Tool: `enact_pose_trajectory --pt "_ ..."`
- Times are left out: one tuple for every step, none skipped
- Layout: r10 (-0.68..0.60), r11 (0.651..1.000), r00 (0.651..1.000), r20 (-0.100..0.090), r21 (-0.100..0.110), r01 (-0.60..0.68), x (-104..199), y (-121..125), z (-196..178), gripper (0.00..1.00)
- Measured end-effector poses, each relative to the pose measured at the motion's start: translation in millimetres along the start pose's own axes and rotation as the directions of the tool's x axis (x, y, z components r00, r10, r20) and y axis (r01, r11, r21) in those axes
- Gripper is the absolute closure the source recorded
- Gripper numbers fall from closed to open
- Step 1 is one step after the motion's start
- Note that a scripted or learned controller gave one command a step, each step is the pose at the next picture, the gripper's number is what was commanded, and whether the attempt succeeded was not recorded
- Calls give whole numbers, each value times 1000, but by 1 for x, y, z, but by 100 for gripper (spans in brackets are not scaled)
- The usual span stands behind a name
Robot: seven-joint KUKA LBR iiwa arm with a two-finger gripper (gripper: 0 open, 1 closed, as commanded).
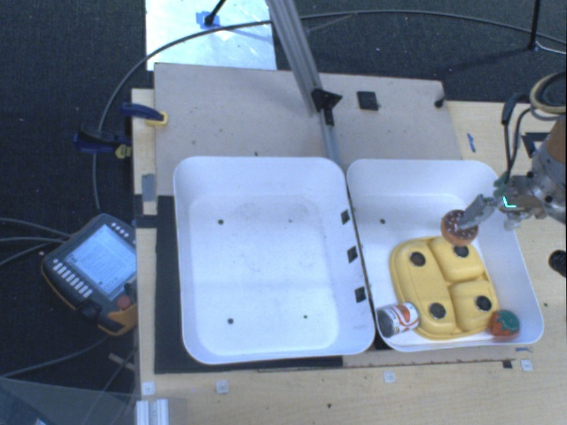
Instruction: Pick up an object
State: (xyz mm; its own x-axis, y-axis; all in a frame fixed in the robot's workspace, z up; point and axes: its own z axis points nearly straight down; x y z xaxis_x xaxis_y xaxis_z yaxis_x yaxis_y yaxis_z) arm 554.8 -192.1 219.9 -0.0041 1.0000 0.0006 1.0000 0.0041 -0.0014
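Observation:
In the right bin [390,184] lies a yellow moulded tray piece [443,286] with four dark dots. At that piece's far edge sits a small brown doughnut-shaped object [459,227]. My gripper [471,213] reaches in from the right, and its tip is right at the doughnut's upper right side. The view does not settle whether it touches or grips the doughnut. A red-and-white can [398,318] lies on its side at the bin's near left corner. A small red and green fruit-like object [505,324] rests in the near right corner.
The left bin [190,237] stands beside the right one, with black clips [352,253] along their shared rim. A grey pole [297,42] slants over the bench at the back. A teach pendant [93,268] lies off the bench to the left.

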Motion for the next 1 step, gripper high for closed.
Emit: enact_pose_trajectory --pt "-1 1000 1000 1 -3 1 0 1 -1 0"
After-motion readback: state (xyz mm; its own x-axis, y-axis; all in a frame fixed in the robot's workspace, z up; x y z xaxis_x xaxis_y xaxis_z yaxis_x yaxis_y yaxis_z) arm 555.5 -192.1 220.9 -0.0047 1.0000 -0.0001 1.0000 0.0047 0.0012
